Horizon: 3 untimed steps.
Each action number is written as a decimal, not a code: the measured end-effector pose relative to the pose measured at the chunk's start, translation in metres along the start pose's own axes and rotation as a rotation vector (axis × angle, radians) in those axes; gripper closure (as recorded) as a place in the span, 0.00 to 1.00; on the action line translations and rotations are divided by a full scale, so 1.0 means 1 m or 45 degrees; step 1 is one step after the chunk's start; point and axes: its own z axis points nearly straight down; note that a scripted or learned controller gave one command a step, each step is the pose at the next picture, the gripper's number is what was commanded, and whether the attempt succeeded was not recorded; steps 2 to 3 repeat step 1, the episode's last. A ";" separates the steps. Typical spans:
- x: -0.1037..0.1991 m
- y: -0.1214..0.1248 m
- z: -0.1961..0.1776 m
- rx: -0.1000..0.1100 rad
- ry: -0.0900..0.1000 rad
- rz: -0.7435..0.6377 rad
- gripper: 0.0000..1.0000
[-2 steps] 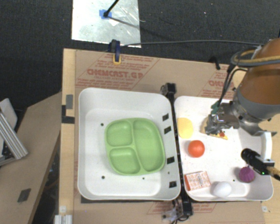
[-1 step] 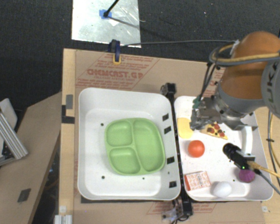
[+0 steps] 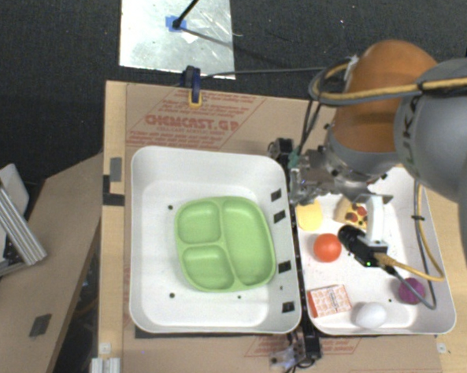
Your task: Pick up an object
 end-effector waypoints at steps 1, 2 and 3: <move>0.043 0.008 0.013 0.001 0.000 0.000 1.00; 0.043 0.008 0.013 0.001 0.000 0.000 1.00; 0.043 0.008 0.013 0.001 0.000 0.000 1.00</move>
